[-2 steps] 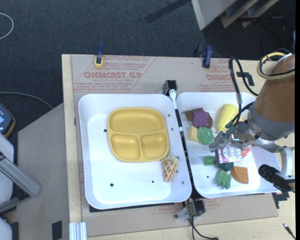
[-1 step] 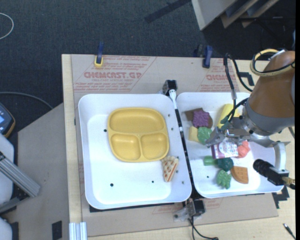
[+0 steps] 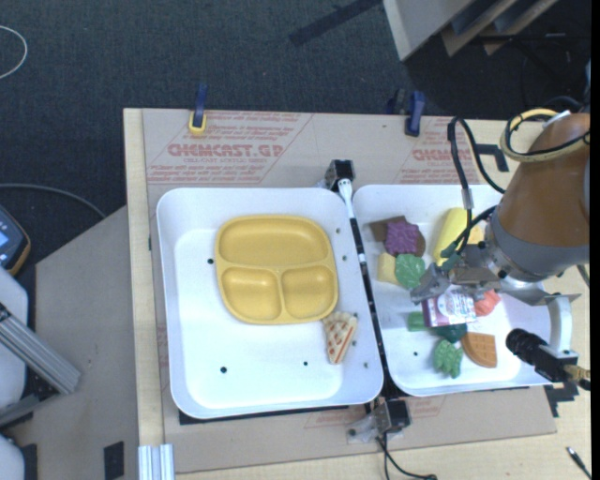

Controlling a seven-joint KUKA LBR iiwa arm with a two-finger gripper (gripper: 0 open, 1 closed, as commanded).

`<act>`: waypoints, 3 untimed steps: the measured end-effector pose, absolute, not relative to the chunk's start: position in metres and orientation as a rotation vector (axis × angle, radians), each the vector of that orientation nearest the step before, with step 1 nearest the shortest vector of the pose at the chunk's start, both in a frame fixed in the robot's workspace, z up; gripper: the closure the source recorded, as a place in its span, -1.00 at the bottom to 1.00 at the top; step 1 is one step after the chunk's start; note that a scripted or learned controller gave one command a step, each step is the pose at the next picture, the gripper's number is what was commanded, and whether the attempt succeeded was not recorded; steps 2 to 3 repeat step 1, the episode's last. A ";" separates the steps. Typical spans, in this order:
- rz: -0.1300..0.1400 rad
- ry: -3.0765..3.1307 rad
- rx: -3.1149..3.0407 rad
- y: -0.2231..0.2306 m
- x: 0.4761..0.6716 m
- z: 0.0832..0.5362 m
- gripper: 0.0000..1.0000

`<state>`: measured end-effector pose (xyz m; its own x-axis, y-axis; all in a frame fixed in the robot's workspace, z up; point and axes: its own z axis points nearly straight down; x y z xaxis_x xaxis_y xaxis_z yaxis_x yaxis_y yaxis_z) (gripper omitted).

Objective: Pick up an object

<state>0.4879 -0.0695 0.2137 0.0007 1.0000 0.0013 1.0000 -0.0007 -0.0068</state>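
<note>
Several toys crowd the right bin (image 3: 403,370), where the pincer (image 3: 441,281), its grip state impossible to tell, hangs over a packet (image 3: 454,307) beside the green toy (image 3: 410,271); recommend centring on the packet before descending straight.

Dark carpet around a paper-covered surface

The surface (image 3: 281,141) wears brown printed paper, held at its far edge by a yellow clamp (image 3: 198,120) and a blue clamp (image 3: 413,112). Dark carpet floor (image 3: 141,56) surrounds it; pale furniture (image 3: 450,23) stands at top right.
</note>
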 end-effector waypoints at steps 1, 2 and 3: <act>0.004 -2.216 -2.219 -0.069 0.483 0.217 1.00; 0.004 -2.216 -2.219 -0.069 0.483 0.217 1.00; 0.004 -2.216 -2.219 -0.069 0.483 0.217 1.00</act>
